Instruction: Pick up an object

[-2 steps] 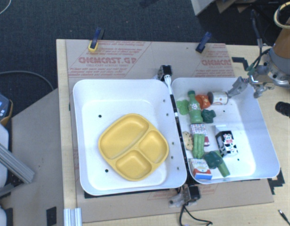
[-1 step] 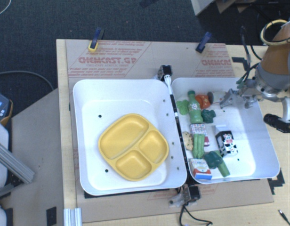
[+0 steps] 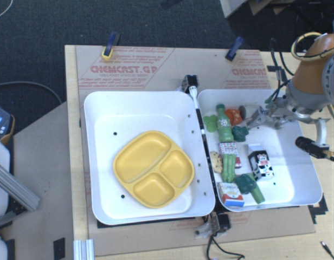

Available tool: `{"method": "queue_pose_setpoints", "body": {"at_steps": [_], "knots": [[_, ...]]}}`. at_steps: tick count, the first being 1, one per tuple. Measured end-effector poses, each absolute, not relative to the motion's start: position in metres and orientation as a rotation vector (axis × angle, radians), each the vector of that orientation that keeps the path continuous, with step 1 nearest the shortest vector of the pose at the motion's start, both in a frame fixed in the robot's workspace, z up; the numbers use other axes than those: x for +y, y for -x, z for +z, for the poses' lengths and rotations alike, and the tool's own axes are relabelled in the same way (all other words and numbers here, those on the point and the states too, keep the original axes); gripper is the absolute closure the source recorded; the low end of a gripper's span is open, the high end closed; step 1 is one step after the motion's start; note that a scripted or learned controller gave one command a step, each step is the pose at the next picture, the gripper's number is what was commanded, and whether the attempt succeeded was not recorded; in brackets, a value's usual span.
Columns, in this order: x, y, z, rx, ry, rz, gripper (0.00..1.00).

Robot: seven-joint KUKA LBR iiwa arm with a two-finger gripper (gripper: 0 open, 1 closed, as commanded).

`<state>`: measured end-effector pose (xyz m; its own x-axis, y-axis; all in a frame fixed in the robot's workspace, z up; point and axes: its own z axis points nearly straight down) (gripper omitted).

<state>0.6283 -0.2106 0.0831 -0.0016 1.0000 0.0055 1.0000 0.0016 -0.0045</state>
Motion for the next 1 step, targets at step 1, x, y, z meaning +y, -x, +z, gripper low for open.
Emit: {"method": "queue_pose_setpoints", "body": {"at_steps": [1], "knots": [[-0.2121, -0.6293, 0.0961, -2.223, 2.219, -0.001, 1.0]]}}
